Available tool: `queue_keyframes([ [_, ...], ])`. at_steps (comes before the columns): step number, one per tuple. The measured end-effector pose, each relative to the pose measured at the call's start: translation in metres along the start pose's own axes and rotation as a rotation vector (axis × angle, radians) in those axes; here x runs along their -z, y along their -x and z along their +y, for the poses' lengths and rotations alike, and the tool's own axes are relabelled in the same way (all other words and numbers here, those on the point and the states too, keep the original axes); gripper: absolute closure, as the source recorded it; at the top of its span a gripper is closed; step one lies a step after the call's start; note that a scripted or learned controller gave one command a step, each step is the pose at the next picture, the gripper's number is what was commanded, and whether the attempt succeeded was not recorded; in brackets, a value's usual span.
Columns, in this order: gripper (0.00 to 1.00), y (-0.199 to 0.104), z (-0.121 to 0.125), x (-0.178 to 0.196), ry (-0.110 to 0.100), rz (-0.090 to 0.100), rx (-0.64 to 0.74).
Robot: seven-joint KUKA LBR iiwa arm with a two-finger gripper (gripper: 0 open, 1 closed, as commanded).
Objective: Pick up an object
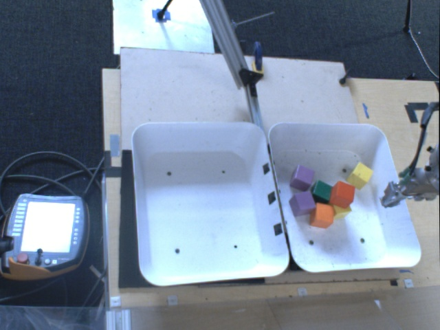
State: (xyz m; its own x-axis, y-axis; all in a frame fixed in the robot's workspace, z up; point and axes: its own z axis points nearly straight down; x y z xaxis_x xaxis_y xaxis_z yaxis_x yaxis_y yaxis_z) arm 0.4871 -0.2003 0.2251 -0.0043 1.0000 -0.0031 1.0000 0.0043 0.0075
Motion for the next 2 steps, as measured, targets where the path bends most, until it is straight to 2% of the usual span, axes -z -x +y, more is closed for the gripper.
queue_keyframes([
  [1, 1.0, 0.01, 0.006, 0.056, 0.001, -0.001, 0.0],
  [2, 1.0, -0.038, 0.028, 0.039, -0.005, 0.004, 0.006],
])
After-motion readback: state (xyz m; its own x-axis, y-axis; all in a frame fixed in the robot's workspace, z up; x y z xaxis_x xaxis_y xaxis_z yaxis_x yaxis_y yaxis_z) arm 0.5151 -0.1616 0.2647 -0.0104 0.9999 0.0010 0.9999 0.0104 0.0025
